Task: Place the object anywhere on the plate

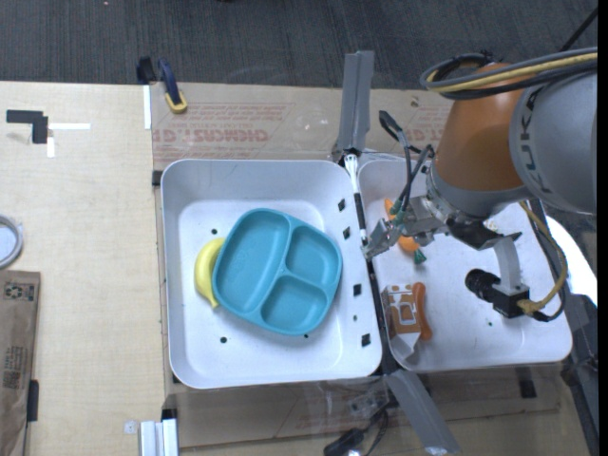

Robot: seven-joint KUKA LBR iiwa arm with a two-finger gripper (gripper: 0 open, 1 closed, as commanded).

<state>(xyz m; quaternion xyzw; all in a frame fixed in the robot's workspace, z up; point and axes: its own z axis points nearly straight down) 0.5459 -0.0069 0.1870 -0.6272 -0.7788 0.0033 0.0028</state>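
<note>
The gripper (404,231), its state impossible to tell, hovers over an orange object (410,245) in the right bin (475,350); grasping comes next, then carrying to the blue plate (277,271).

Grey arm (560,131) entering from the right, bent low and angled down toward the left. Orange band (480,141) above the wrist, facing the camera. Black cables looped over the top and trailing down the wrist. Gripper (391,231) at the lower left end, pointing down-left; finger state hidden by cabling and blur.
</note>
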